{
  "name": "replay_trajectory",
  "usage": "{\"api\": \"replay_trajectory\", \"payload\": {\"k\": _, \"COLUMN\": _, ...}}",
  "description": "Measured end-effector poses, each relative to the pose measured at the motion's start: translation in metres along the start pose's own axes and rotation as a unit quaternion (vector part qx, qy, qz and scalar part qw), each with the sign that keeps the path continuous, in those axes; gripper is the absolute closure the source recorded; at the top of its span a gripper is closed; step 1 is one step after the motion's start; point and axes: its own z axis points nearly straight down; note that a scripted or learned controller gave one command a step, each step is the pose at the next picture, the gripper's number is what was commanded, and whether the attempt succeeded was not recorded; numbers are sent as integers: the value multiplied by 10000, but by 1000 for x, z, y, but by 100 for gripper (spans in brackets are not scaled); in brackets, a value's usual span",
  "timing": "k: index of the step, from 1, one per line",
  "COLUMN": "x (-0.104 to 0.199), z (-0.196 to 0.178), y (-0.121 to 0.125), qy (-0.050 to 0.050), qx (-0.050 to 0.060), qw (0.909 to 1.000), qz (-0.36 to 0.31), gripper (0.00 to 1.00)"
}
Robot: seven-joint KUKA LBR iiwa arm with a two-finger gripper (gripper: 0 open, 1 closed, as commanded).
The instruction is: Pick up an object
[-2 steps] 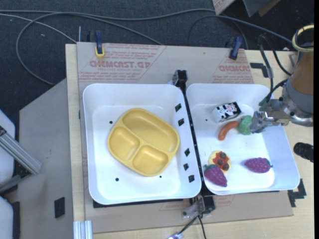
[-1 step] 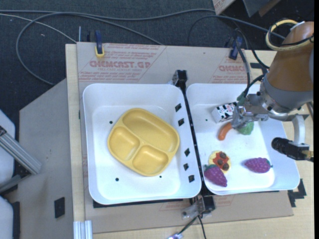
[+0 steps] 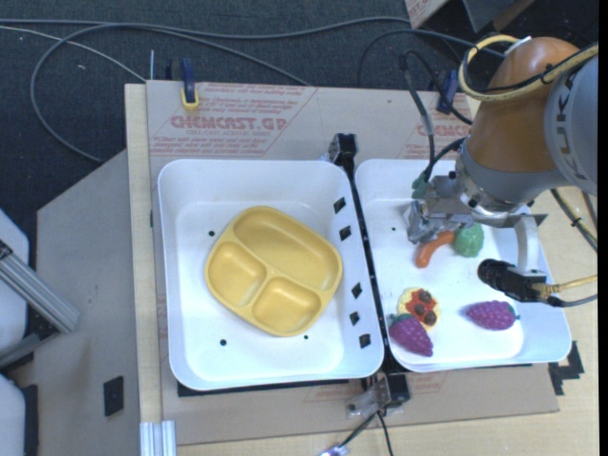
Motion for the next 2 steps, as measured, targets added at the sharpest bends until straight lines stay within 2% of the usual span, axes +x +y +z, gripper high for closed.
{"api": "replay_trajectory", "payload": {"k": 1, "x": 54, "z": 8, "y": 13, "qy": 0, "qx": -9, "qw": 10000, "qz": -5, "gripper": 100}}
{"api": "replay_trajectory", "payload": {"k": 2, "x": 106, "z": -4, "y": 40, "qy": -4, "qx": -25, "qw": 10000, "qz": 4, "gripper": 100}}
